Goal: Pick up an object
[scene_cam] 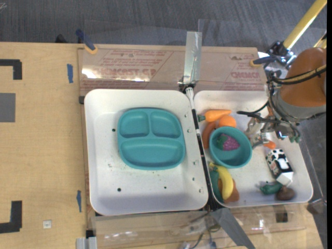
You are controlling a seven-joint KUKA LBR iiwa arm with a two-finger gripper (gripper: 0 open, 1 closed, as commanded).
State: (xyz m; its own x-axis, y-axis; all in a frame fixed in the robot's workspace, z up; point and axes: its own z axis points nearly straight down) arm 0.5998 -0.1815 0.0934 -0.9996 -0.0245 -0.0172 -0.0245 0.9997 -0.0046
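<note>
My gripper (261, 130) hangs over the right bin (303, 162), just right of a teal bowl (234, 154) that holds a purple piece of toy fruit (230, 142). An orange carrot (218, 115) and an orange ball (226, 122) lie behind the bowl. A banana (224, 180) and a green item (213, 181) lie in front of it. A black-and-white carton (280, 166) sits below the gripper, with a small orange piece (271, 145) between them. I see nothing held in the gripper.
The left bin (98, 160) holds a teal divided plate (151, 139). A small green toy (270, 188) and a brown one (285, 193) rest in the right bin's front right corner. The grey and orange arm (303, 84) stands over that bin's back right.
</note>
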